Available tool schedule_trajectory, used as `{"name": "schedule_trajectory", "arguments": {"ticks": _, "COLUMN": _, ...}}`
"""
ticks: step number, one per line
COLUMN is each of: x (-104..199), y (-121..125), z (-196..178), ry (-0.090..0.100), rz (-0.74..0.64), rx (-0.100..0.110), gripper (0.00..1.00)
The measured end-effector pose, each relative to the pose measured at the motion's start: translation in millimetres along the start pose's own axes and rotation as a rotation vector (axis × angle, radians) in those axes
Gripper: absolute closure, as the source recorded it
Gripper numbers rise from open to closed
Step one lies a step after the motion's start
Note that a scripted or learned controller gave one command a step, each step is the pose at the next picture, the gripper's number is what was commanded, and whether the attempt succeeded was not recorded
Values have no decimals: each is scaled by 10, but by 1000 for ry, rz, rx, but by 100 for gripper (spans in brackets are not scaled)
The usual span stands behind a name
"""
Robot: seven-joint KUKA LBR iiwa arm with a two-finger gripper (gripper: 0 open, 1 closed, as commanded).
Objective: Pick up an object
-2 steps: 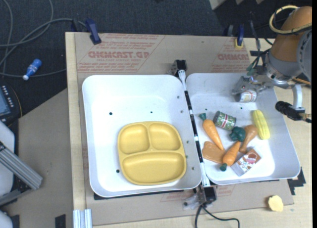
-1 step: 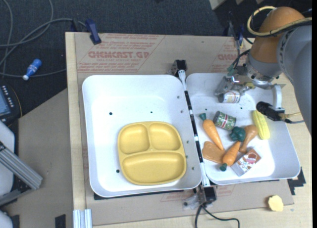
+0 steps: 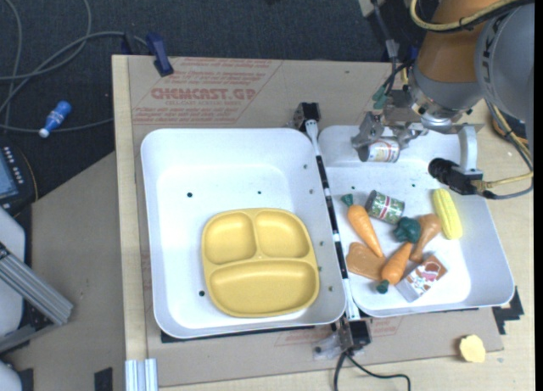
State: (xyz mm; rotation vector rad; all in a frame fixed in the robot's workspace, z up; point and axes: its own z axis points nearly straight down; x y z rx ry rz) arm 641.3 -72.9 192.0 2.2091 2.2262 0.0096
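Right bin (image 3: 488, 283), far corner: pincer (image 3: 379, 137) clamped on a small can (image 3: 383, 152) lying on its side, held between the fingers just above the bin floor. Same bin, nearer: second can (image 3: 385, 206), two carrots (image 3: 365, 226), corn cob (image 3: 447, 213), small carton (image 3: 423, 276). Left bin (image 3: 170, 211): yellow divided tray (image 3: 258, 262). Both bins rest on the counter (image 3: 212, 92)
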Motion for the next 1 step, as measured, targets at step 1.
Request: {"name": "schedule_trajectory", "arguments": {"ticks": 1, "x": 450, "y": -543, "z": 68, "ry": 2, "rz": 4, "rx": 13, "gripper": 100}}
